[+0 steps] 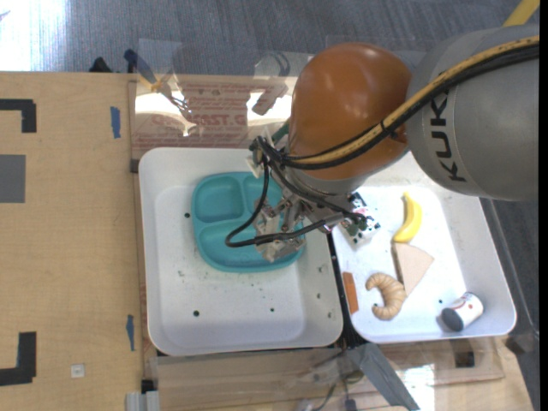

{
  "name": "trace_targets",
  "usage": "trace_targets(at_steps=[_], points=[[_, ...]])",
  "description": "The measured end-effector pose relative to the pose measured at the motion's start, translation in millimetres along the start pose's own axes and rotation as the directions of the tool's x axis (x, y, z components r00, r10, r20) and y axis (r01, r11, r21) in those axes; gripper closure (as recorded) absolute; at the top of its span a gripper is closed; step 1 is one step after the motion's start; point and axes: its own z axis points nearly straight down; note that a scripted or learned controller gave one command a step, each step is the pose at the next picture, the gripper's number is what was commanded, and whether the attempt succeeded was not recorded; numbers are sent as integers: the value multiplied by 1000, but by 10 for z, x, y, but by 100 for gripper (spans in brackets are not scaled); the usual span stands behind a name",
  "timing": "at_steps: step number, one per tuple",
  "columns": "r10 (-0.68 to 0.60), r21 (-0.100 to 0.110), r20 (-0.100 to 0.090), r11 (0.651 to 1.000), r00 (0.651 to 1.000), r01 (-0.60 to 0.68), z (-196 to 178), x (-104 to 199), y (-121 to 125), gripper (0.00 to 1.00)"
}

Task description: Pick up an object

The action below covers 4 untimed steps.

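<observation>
Holding a teal tray [224, 221] — left bin [171, 315]

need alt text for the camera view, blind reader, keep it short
A grey KUKA arm with an orange band reaches from the right, its gripper low over a teal divided plate in the left white bin. The right bin holds a banana, croissant and tan wedge.

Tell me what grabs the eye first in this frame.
The arm's big orange band dominates top centre, with the claw low over a teal divided plate in the left bin. The right bin holds a yellow banana, a croissant and a tan wedge.
</observation>
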Motion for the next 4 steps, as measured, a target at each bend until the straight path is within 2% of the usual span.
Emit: trace_targets(at_steps=[1,2,3,4], points=[[300,1,-7,954,954,-300,393,-395,370,100],[643,6,-9,766,766,-643,319,-76,857,100],[641,3,-3,767,767,-641,208,-97,857,100],[936,13,-6,351,351,-936,491,7,896,100]])
